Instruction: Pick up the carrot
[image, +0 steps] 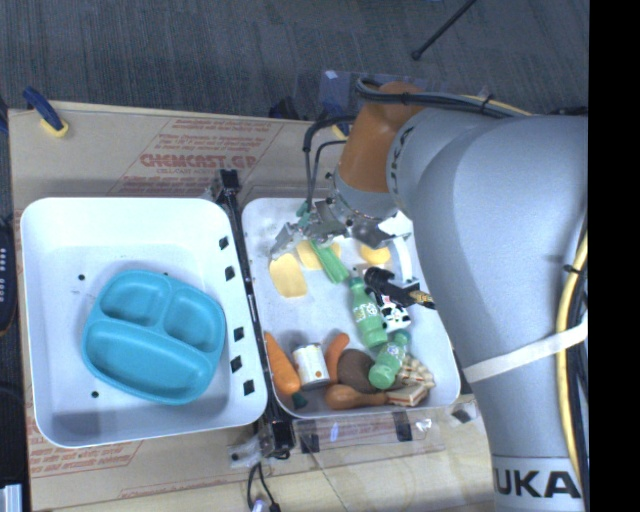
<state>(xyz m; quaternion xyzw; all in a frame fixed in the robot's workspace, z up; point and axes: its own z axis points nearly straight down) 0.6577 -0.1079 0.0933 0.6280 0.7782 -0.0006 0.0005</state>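
Currently the gripper sits at the far end of the right bin, low over the toys there; can't tell its state, and nothing carrot-like shows at it; the carrot lies at the opposite, near end, against the left wall of that bin, tip pointing to the far end, well apart from the gripper.

Risks, my read:
- wrong target: gripper is right over a green stick-shaped piece and next to a yellow cheese wedge; closing there would grab clutter, not the carrot;
- wall clearance: carrot hugs the bin wall, so one side of the gripper may hit the rim or wall on descent;
- neighbours: a white can sits just beside the carrot, with a brown round item and green bottle near; easy to nudge or pinch two things;
- tapered, smooth shape; could slip if grasped near the tip.
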